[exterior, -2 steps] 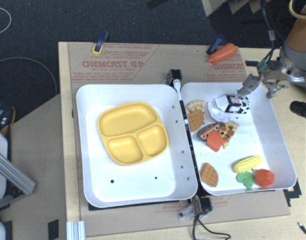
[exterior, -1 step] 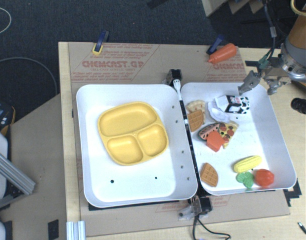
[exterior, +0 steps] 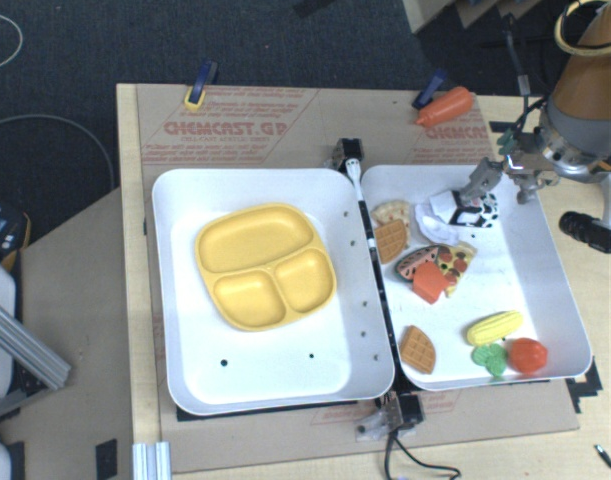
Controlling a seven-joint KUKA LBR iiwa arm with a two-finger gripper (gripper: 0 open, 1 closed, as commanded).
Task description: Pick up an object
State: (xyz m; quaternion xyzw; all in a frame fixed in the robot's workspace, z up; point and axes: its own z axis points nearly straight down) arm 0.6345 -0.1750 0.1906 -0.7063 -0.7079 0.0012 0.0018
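Observation:
The right bin (exterior: 545,268) holds several toy foods. Among them are a pale cookie (exterior: 390,211), a waffle (exterior: 391,240), a pizza slice (exterior: 443,260) and a red block (exterior: 428,283). Nearer the front lie a second waffle (exterior: 417,349), a yellow corn cob (exterior: 495,326), a green piece (exterior: 492,359) and a red tomato (exterior: 527,355). My gripper (exterior: 475,208) reaches down from the right into the bin's far part. It hangs over a white and black object (exterior: 443,214), and its tip hides part of that object.
The left bin (exterior: 185,368) carries a yellow divided plate (exterior: 265,266). An orange carrot-shaped toy (exterior: 445,106) lies on the board behind the right bin. Blue and yellow clamps (exterior: 197,86) grip the board's far edge. A black clip (exterior: 349,154) sits between the bins.

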